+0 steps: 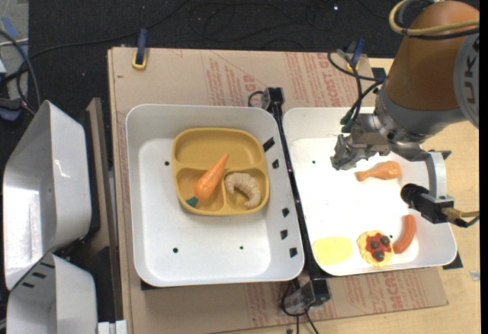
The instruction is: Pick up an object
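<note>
My gripper (345,158) hangs over the upper part of the right bin (320,195), just left of an orange toy chicken drumstick (379,171). Nothing shows between its fingers. Lower in the same bin lie a flat yellow disc (332,250), a small round tart with red and dark berries (375,245) and a red-orange sausage (405,233). In the left bin (152,248) a yellow divided plate (191,148) holds an orange carrot (211,177) and a pale shrimp (245,187).
A black divider (288,195) runs between the two bins. The bins rest on a brown cardboard sheet (206,77). White containers (42,187) stand off the bench at the left. Cables lie on the dark floor behind.
</note>
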{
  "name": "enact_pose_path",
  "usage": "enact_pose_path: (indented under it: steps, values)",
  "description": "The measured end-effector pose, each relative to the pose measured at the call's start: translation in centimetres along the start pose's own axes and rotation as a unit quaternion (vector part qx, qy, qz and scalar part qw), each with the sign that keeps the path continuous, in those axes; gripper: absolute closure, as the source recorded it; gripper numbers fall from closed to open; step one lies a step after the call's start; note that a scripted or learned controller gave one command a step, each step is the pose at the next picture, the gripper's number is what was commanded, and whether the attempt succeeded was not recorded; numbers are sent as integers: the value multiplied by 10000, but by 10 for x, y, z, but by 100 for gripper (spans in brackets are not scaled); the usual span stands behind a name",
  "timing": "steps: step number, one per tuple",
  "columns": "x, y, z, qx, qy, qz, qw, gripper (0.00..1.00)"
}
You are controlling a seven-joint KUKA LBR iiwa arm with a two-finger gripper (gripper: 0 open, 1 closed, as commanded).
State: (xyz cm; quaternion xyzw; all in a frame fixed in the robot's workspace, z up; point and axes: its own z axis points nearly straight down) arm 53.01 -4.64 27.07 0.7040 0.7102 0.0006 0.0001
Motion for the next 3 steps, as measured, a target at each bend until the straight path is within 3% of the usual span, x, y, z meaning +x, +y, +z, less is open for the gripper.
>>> enact_pose_path:
  steps: [1, 3]
  values:
    - [48, 28, 15, -1, -2, 4, 10000, 100]
    - [139, 55, 48, 2, -3, 3, 10000, 100]
